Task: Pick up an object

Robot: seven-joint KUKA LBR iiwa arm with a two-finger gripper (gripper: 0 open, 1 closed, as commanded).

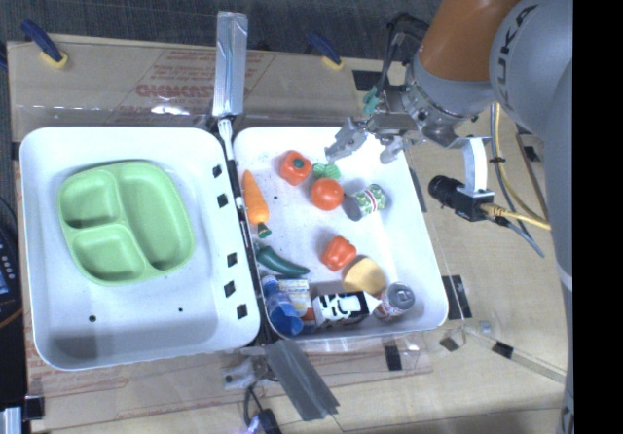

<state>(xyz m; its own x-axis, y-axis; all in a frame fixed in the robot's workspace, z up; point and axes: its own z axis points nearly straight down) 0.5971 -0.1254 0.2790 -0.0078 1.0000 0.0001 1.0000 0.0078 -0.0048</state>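
While below gripper [369,143], tomato [327,194] apart.

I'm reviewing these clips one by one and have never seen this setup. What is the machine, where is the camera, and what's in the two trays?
One fixed camera looks down at a slant on a bench with two white bins. The grey and orange arm reaching in from the right is a robot; its gripper hangs over the right bin, open, with nothing between its fingers. The left bin holds a green divided plate. The right bin holds toy food: a carrot, tomatoes, a small can and more near the front.
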